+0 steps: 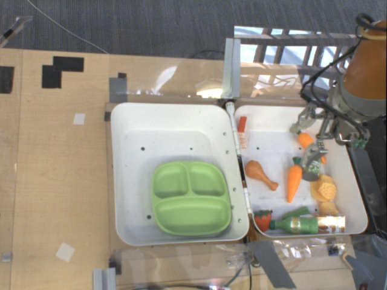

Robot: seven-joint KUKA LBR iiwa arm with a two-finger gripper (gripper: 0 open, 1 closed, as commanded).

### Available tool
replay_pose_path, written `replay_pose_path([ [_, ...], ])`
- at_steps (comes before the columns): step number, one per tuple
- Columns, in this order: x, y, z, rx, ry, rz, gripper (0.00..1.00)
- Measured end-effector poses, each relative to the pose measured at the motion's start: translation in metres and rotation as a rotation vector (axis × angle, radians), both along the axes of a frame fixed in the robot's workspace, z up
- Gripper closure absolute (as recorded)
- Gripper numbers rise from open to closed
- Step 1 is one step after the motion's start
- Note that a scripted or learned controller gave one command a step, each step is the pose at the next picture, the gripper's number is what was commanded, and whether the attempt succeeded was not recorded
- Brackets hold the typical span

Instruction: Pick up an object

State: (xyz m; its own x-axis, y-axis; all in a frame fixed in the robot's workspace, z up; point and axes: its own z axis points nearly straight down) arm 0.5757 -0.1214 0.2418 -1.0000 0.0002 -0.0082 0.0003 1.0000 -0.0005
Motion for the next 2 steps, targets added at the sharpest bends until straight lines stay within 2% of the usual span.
replay_pose_path([
  [1, 0.015, -0.015, -0.142, -0.002, -0.007, 0.079, 0.00],
  [2, -0.031, -0.012, -0.151, -0.001, -0.009, -0.059, 0.00],
])
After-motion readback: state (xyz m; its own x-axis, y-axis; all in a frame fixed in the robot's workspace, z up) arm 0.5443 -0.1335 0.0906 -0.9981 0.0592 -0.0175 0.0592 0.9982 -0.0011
